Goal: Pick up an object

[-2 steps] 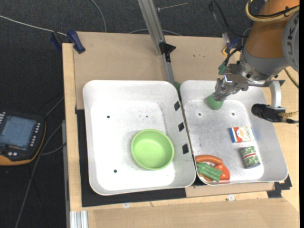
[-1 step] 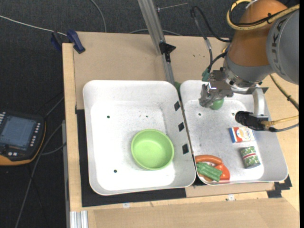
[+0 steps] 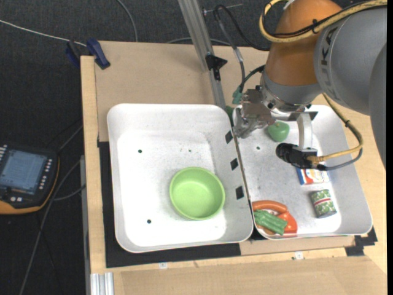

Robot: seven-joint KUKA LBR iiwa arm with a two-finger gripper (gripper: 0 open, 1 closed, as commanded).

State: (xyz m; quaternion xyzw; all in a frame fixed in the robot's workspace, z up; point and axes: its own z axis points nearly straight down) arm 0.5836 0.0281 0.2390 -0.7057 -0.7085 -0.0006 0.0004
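Observation:
My gripper (image 3: 247, 123) hangs low over the far left corner of the right bin (image 3: 270, 171), close to the divider between the bins. A small green round object (image 3: 279, 129) lies just to its right, partly under the wrist. Nothing shows as held. Further forward in the right bin are a small blue, white and red box (image 3: 312, 176), a green patterned can (image 3: 323, 203) and an orange dish with a green vegetable (image 3: 274, 219). A light green bowl (image 3: 196, 193) sits in the left bin (image 3: 141, 140).
The grey arm with its orange band (image 3: 301, 35) covers the right bin's far side. A black connector with a yellow cable (image 3: 296, 154) hangs over the bin's middle. A metal post (image 3: 202, 42) rises behind the bins. A teach pendant (image 3: 24, 177) lies off the bench, left.

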